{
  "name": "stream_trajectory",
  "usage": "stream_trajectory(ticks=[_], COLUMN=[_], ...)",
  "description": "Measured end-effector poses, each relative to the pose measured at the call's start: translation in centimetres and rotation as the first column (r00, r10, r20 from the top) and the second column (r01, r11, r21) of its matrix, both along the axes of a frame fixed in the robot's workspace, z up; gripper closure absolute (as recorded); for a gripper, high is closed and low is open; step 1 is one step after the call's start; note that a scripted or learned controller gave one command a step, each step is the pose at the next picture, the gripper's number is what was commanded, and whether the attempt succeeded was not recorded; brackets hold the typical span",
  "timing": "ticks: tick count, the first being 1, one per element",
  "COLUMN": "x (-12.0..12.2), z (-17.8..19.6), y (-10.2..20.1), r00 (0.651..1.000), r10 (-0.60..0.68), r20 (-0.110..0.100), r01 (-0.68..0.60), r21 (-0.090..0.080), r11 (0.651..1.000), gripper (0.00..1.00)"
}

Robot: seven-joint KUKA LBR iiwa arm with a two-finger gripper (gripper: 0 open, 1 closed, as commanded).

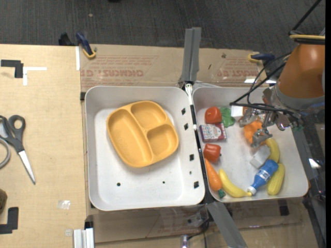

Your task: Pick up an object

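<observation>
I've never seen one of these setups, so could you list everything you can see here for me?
Bins: 2, white, side by side on the bench.
Plate: 1, yellow, three compartments, in the left bin.
Tomatoes: 2, red, right bin, near its left wall.
Packet: 1, pink and white, between the tomatoes.
Carrot: 1, orange, right bin, front left.
Bananas: 2, yellow, one at the front of the right bin, one right of centre.
Bottle: 1, blue and white, right bin front.
Corn: 1, yellow, right of the bottle.
Scissors: 1, grey, on the bench at far left.
Clamps: 2, blue, along the back edge.
Arm: 1, grey and orange, over the right bin.
</observation>
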State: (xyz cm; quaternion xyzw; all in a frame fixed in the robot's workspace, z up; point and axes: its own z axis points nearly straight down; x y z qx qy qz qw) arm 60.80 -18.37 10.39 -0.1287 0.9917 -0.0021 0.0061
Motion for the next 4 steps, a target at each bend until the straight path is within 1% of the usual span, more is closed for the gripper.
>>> stream_trajectory(ticks=[1, 2, 3, 4], x=[-0.7, -0.3, -7.8, -4.7], z=[9.4, 13.7, 8.7, 12.4], y=[4.8, 11.4, 13.5, 6.1], r00=[0.997, 0.986, 0.982, 0.968], r10=[-0.082, -0.166, -0.188, 0.251], r20=[-0.008, -0.008, -0.013, -0.008], r01=[0.082, 0.166, 0.188, -0.251], r21=[0.004, 0.004, 0.003, 0.002], r11=[0.997, 0.986, 0.982, 0.968], gripper=[1.0, 1.0, 1.0, 1.0])
